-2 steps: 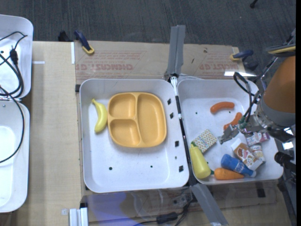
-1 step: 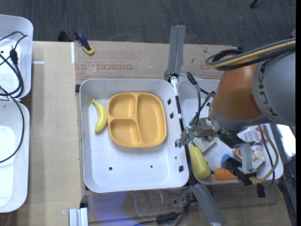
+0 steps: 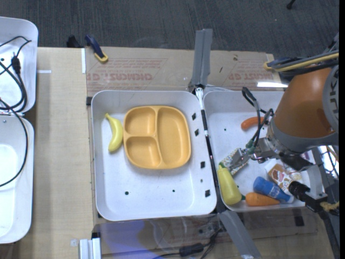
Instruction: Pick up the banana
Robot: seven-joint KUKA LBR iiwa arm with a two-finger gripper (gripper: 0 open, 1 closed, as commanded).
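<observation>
Arm (image 3: 304,109): reaches in right of the tray (image 3: 157,136), bent low.
Claw (image 3: 233,161): fingers cannot tell.
Banana (image 3: 114,133): touching the tray's left.

Banana (image 3: 114,133) lies beside the yellow tray (image 3: 157,136) in the left bin (image 3: 156,204).
</observation>
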